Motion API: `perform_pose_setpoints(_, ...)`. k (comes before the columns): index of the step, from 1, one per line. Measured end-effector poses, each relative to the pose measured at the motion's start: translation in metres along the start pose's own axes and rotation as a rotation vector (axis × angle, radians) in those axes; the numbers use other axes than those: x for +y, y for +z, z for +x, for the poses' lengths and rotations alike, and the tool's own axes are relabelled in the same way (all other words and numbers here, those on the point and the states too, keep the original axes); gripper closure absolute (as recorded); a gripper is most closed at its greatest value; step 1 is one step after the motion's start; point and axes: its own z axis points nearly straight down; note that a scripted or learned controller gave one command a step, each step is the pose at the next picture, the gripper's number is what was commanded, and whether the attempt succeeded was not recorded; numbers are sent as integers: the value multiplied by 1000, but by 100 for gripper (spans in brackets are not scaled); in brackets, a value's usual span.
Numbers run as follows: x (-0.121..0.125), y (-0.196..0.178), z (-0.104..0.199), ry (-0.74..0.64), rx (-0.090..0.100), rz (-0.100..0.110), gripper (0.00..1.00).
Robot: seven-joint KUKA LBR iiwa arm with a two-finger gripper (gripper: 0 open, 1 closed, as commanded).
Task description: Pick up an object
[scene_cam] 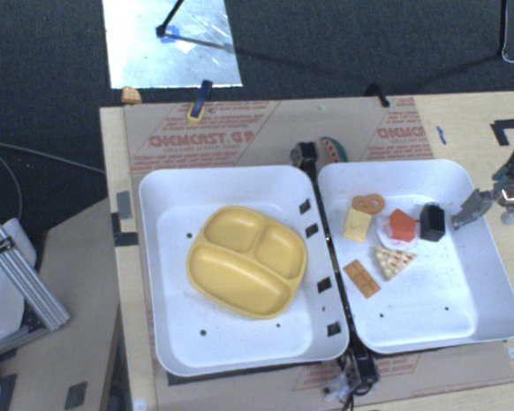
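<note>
Here pincer [467,211] just beside black block [432,222], right bin [461,317].

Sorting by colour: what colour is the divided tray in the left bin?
Yellow; the divided tray shows in the camera view.

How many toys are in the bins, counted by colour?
Yellow: 2, the divided tray and a cheese block
Orange-brown: 2, a pretzel and a cracker
Red: 1, a red block
Black: 1, a black block
Cream: 1, a pizza slice
Total: 7
</note>
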Motion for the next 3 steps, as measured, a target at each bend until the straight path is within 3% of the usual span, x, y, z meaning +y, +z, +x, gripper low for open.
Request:
perform_pose_setpoints(1, -43, 138, -3, 4, 6, 14, 0)
perform_pose_setpoints(2, 31, 167, 60, -6, 1, -7, 0)
perform_pose_setpoints(3, 113, 170, 101, -8, -1, -11, 0)
